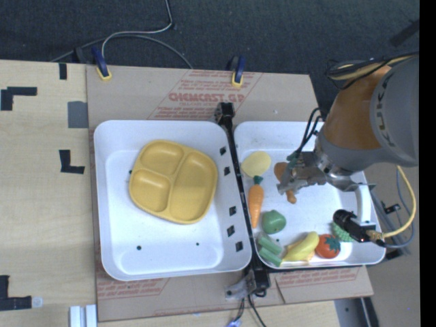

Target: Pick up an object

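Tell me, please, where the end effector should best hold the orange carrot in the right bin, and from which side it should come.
Probably grip the carrot across its thick upper half, just below the green top. It lies flat, lengthwise beside the divider, so come straight down from above with the fingers closing across its width. The taper toward the lower tip would likely let it slip, and the green pepper lies close to that end.

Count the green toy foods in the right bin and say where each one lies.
2. A green pepper lies mid-bin, right of the carrot. A green pod lies at the near left corner, beside the banana. The arm may hide others.
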Controlling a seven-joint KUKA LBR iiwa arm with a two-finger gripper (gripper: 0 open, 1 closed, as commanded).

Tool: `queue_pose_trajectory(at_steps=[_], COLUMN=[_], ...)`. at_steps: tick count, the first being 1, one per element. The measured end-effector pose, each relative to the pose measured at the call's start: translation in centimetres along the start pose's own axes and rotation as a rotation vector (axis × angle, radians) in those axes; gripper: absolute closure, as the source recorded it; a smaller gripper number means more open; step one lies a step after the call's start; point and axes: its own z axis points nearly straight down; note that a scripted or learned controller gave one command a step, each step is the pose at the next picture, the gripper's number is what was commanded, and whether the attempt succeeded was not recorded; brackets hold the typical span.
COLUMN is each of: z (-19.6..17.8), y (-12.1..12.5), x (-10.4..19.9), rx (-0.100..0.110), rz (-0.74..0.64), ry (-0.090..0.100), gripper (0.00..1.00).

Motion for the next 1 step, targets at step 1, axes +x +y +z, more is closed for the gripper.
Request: queue_pose_trajectory(at_steps=[1], z=[-1.1], y=[6.93], x=[6.58], rx=[0.004], rz=[0.0], ry=[0.0], gripper=[1.0])
